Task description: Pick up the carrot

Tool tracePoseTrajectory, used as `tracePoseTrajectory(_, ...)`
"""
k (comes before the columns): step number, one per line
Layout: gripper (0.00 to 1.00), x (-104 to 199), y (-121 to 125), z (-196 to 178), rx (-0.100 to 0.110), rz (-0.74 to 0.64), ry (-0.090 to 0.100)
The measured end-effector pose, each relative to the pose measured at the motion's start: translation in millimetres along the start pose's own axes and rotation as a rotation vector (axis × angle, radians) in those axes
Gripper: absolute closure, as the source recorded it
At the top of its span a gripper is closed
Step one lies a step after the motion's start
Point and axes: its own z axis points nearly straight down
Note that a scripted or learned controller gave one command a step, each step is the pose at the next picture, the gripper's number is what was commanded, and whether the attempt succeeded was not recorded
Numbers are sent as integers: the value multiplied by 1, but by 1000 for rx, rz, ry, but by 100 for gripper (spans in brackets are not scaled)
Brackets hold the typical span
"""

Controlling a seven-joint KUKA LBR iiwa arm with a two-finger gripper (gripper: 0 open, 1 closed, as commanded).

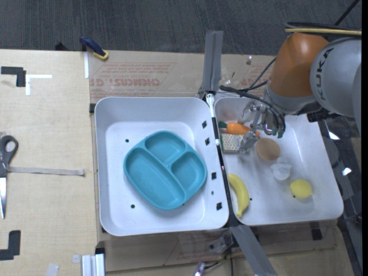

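You have a blue divided plate (165, 169) lying in the left bin (109, 114). To its right, in the other bin (322, 206), sit a banana (240, 193), a lemon (301, 188) and a tan cup (267, 150). Scissors (6, 160) lie far left of the plate on the table (46, 211).

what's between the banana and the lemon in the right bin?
Bare white bin floor. In the camera view nothing lies between the banana and the lemon; the crumpled clear plastic sits just above that stretch.
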Motion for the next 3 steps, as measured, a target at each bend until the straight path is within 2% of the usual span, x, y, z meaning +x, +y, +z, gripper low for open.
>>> tracePoseTrajectory(1, 0, 0, 0, 0, 0, 0, 0)
tracePoseTrajectory(2, 0, -1, -1, 0, 0, 79, -1)
tracePoseTrajectory(3, 0, -6, 0, 0, 0, -31, -2)
